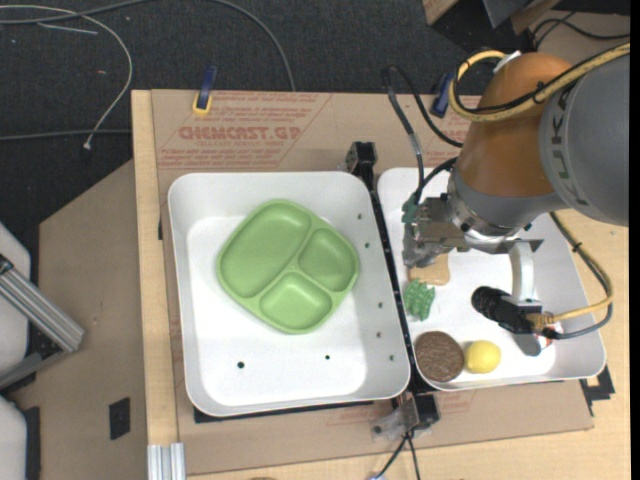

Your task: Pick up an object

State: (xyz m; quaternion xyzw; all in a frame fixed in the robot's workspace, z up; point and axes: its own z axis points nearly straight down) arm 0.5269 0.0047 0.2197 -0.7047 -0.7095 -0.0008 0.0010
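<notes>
Green divided plate [289, 265] in left bin [190, 208]; arm [520, 138] over right bin [580, 363].

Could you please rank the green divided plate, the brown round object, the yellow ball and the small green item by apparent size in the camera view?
1. green divided plate
2. brown round object
3. small green item and yellow ball: these look about alike, so I won't rank them.

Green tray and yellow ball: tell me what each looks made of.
Green tray: probably moulded plastic, matte with a faint sheen; one even colour, rounded compartment ridges.
Yellow ball: smooth, slightly glossy, possibly plastic or rubber; too small to be sure.
</notes>
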